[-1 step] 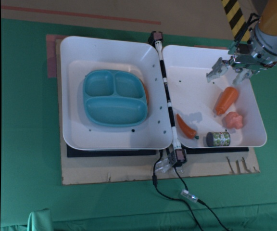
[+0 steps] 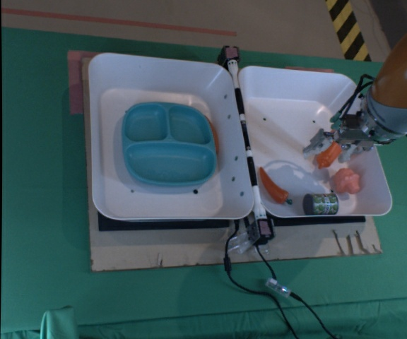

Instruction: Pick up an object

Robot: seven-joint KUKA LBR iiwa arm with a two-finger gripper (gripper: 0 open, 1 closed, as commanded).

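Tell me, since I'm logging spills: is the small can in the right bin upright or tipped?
Tipped. The small can lies on its side on the right bin floor, its label facing up, beside the pink object.

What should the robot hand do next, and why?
Probably lift straight up, slowly. The two-finger gripper sits low in the right white bin with a small orange object between its fingers, so it seems to have a grip. The pink lumpy toy lies close beside it, so rising straight should avoid bumping that.
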